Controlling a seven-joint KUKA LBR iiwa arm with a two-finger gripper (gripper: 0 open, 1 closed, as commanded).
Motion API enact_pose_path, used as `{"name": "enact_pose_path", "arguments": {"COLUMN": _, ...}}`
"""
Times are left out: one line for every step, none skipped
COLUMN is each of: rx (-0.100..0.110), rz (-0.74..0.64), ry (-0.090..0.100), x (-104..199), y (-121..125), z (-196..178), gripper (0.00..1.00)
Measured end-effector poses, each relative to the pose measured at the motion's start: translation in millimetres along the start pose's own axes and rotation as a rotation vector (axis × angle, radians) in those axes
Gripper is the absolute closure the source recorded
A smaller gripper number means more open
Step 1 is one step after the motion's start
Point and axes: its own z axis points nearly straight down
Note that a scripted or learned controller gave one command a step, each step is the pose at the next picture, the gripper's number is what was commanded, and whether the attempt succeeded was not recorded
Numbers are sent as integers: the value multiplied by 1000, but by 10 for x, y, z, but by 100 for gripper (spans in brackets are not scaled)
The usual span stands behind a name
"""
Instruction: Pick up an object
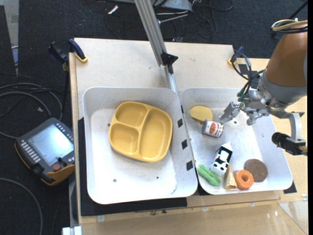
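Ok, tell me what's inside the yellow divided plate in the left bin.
The yellow divided plate shows three bare compartments with nothing in them. It lies flat on the left bin, so the patch of bin floor beneath it is covered.

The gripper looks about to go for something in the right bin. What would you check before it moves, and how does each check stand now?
1. Gripper above the right bin: ok.
2. Fingers spread with nothing between them: ok.
3. Small can nearest, lying on its side, may roll: not ok.
4. Yellow piece close beside the can, may get bumped: not ok.
5. Height above the bin floor: cannot tell.
6. Yellow tray sits apart in the left bin: ok.
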Motion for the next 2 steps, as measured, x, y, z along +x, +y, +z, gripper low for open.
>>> {"name": "enact_pose_path", "arguments": {"rx": 0, "rz": 1, "ry": 0, "x": 0, "y": 0, "z": -1, "gripper": 0}}
{"name": "enact_pose_path", "arguments": {"rx": 7, "rz": 2, "ry": 1, "x": 20, "y": -65, "z": 626, "gripper": 0}}
